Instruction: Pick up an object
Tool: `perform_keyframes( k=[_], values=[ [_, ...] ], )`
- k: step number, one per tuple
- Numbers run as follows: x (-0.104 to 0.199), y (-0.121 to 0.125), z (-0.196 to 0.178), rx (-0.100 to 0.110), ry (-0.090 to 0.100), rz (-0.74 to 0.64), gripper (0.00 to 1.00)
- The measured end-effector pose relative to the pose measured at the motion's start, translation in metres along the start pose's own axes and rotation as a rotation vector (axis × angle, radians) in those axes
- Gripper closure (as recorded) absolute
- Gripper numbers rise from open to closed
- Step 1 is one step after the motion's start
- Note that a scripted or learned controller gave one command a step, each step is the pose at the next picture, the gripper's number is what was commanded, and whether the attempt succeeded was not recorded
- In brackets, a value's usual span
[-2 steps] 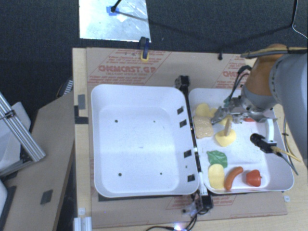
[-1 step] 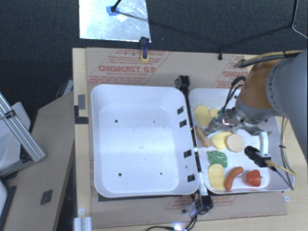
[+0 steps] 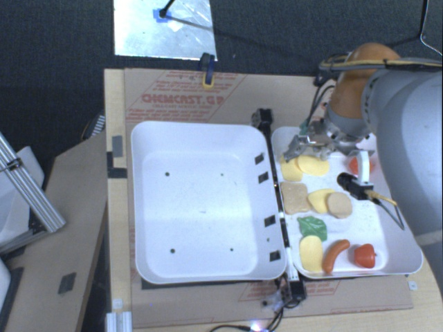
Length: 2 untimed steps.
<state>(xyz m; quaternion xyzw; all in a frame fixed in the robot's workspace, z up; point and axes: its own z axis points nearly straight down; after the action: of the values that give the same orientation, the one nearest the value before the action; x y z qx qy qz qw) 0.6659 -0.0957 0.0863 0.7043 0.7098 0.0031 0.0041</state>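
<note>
Cardboard bench top | dark carpet | tool over right bin, grip state unclear

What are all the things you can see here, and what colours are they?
Left bin: one, white, middle of bench.
Right bin: one, white, beside it, holding toy food.
Yellow pieces: about four, yellow, scattered in right bin.
Bread slice: one, tan, right bin centre.
Round bun: one, tan, beside the bread.
Leafy piece: one, green, below the bread.
Sausage: one, orange-red, near front.
Tomato: one, red, front right.
Clamp: one, blue and yellow, bench's far edge.
Gripper: one, grey, over right bin's far end.
</note>
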Motion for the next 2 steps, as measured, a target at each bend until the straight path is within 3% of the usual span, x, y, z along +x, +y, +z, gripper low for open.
perform_keyframes(
  k=[1,2],
  values=[
    [-0.0009,-0.0022,-0.0106,0.003,0.0,-0.001,1.0],
    [-0.0007,-0.0024,-0.0102,0.004,0.0,-0.002,0.0]
  ],
)
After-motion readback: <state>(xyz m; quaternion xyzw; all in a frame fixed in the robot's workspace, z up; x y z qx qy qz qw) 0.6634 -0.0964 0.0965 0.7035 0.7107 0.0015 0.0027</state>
